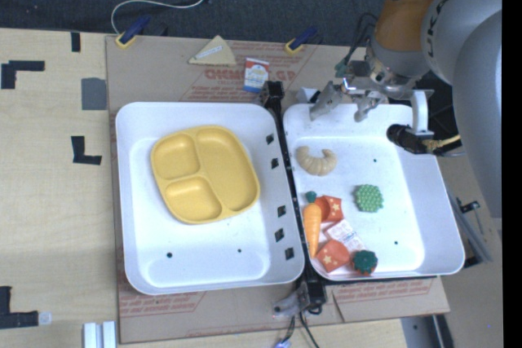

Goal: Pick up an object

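My gripper (341,108) hovers over the far edge of the right bin (424,200), its two fingers spread open with only white bin floor showing between them. Just below it lies a tan croissant (316,160). Further toward the near side sit a green knobbly ball (368,198), an orange carrot (311,228), a red box (330,208), a second red piece (333,255) and a small broccoli (364,261). None of them touches the fingers.
The left bin (139,248) holds a yellow divided plate (204,173). Behind the bins, on the cardboard, stand a small red and white carton (256,76) and a pale wedge (214,53). Black clips line the divider between the bins (281,175).
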